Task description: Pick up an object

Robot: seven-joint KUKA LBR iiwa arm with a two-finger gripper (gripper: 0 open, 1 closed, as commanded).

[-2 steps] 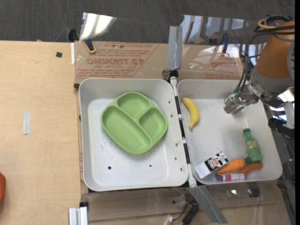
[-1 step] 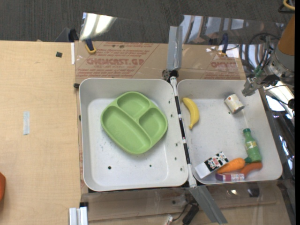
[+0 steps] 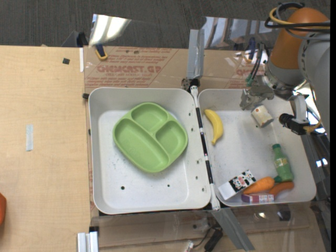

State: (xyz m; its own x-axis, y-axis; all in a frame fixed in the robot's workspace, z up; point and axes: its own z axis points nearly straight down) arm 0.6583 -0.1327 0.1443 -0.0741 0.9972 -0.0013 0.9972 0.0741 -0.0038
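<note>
The right bin (image 3: 239,151) holds a yellow banana (image 3: 214,125) near its left wall. A green bottle (image 3: 281,163) lies at the right side. An orange carrot (image 3: 258,185) rests on a black-and-white box (image 3: 237,185) and a purple packet (image 3: 258,198) at the front edge. A small white and tan cylinder (image 3: 261,115) lies in the back right part. My gripper (image 3: 251,102) hangs over the bin's back right corner, just above and left of that cylinder. Whether it touches the cylinder is unclear.
The left bin (image 3: 95,156) carries a green divided plate (image 3: 150,136) in its middle. A cardboard sheet (image 3: 131,67) lies behind both bins. The grey arm with its orange band (image 3: 291,46) reaches in from the upper right, with cables beside it.
</note>
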